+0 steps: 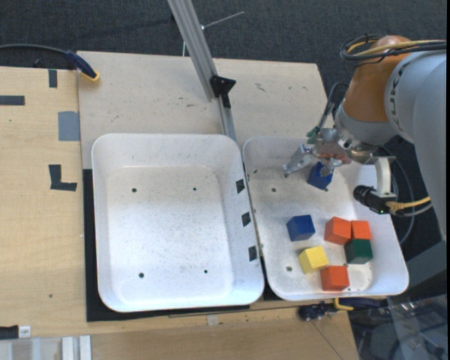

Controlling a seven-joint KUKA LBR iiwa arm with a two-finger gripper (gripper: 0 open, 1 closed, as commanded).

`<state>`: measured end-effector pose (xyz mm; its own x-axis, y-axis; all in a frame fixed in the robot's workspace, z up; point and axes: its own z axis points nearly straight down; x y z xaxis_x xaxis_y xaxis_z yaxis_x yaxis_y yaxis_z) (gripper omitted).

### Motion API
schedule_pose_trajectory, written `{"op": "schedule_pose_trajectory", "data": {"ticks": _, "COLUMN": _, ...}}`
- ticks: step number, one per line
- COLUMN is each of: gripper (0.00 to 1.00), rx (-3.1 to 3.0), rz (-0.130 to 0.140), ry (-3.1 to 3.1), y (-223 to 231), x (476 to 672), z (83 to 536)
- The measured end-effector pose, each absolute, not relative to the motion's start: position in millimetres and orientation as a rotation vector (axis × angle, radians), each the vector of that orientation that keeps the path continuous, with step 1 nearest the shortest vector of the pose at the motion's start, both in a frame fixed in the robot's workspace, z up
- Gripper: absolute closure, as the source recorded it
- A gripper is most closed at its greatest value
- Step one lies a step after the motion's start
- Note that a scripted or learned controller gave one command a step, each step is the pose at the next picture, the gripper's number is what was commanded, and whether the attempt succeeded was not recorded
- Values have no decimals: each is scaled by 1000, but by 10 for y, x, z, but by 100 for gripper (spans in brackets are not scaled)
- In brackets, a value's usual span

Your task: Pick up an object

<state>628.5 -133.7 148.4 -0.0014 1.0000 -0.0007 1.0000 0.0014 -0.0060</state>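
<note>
The right bin [274, 201] holds several small blocks. My gripper [316, 169] hangs over its far part, below the orange wrist band. A dark blue block [321, 176] sits tilted between its fingers, and one grey finger [294, 165] sticks out to the left. Loose in the near part lie a blue cube [301, 227], a yellow cube [313, 259], a green block [358, 251] and three orange blocks [338, 230], [361, 229], [334, 277].
The left bin [169, 223] stands beside the right one, sharing a raised middle rim. A metal pole [199, 43] slants down to the bins' far junction. The arm's bulk and cables [382, 201] crowd the right bin's right edge.
</note>
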Motion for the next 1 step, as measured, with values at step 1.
{"op": "schedule_pose_trajectory", "data": {"ticks": 1, "gripper": 0, "rx": -2227, "rz": -15, "ry": -2235, "y": -1332, "x": 6338, "z": 1192}}
